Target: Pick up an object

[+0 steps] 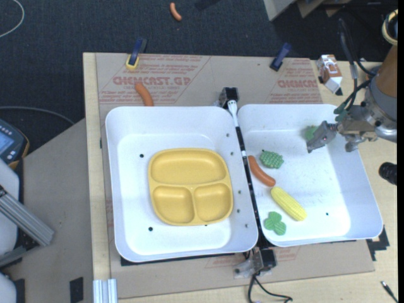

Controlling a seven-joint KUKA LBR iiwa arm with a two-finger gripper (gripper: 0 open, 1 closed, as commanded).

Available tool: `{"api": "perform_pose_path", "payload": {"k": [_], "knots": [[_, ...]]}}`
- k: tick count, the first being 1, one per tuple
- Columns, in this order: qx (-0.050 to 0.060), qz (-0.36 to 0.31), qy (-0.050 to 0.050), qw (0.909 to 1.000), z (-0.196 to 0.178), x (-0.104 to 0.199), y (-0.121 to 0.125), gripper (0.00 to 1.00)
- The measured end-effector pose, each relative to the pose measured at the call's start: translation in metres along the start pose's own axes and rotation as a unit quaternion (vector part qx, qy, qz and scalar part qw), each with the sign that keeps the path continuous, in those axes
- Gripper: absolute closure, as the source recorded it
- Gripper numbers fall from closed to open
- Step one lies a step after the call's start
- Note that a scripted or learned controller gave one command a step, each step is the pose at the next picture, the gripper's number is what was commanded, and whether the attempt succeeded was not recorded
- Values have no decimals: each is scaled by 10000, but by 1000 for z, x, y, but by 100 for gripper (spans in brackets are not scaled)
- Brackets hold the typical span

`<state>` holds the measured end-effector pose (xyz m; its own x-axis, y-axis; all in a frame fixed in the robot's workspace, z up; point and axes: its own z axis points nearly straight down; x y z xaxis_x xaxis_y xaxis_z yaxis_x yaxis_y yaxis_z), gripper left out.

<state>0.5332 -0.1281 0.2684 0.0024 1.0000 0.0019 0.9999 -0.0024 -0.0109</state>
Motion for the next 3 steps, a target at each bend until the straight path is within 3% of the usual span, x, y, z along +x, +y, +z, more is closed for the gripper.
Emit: {"api": "perform_pose_path", "payload": {"k": [1, 3], "knots": [[-55, -13, -10, 10000, -6, 0, 2, 0], [-20, -8, 2, 10000, 81, -3, -2, 0]]}}
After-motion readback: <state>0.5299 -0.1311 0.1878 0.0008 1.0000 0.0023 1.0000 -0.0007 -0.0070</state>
